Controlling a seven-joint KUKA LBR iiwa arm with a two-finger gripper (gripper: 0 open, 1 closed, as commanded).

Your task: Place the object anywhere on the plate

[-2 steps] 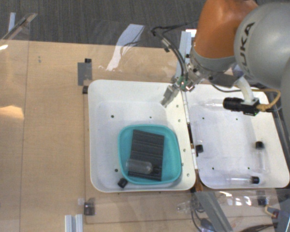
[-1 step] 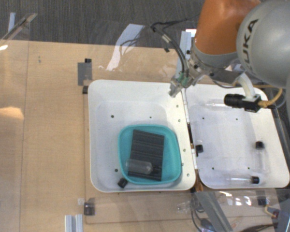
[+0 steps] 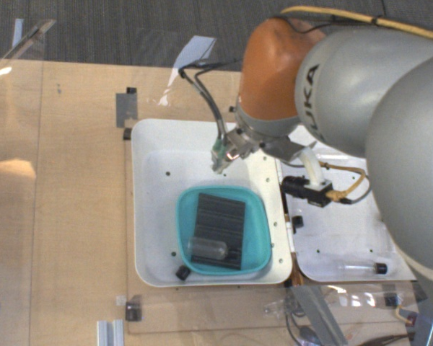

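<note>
Pale wooden surface (image 3: 58,215) carrying two shallow white bins side by side, with dark grey carpet beyond its far edge. Left bin (image 3: 150,215) holds a square teal plate (image 3: 258,229) near its front edge. On the plate lies a dark ribbed block (image 3: 221,218), and a short clear tube (image 3: 206,249) rests across the block's near end. A small black piece (image 3: 182,272) sits on the bin floor just beside the plate's front left corner. Right bin (image 3: 339,244) contains a thin pen-like item (image 3: 361,267) with a dark tip. The arm (image 3: 361,85), grey with an orange band, reaches over the bins; its gripper (image 3: 221,157) hangs over the left bin behind the plate, with nothing between its fingers; their spacing cannot be told.
</note>
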